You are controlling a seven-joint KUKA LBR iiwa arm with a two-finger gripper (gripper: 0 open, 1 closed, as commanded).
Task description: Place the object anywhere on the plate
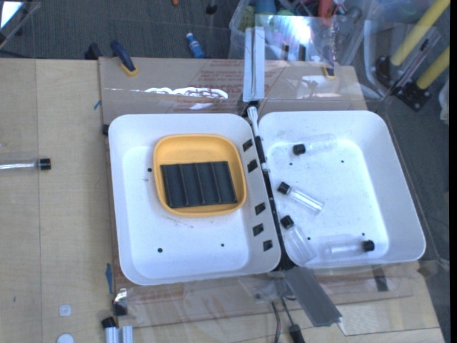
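A yellow plate (201, 143) sits in the left bin (136, 220), and a black ribbed block (198, 183) lies flat on it, inside the rim and covering most of the plate's floor. If that block is the object, the placing looks done: it rests squarely on the plate, nothing overhangs, and what would be left is only for the arm to be away from it.

I hedge here, since the task names no object and the block could be part of the setting. To the right of the plate, in the right bin (357, 156), lie four clear tubes with black caps: one up and to the right of the plate (315, 144), one level with the plate's lower edge (301, 198), and two lower and further right (297, 241) (344, 248). All are well apart from the plate. If one of these is the object, nothing has been done yet; picking, carrying across the divider and setting down all remain.

The gripper's state I cannot tell, nor how the object lies relative to it.
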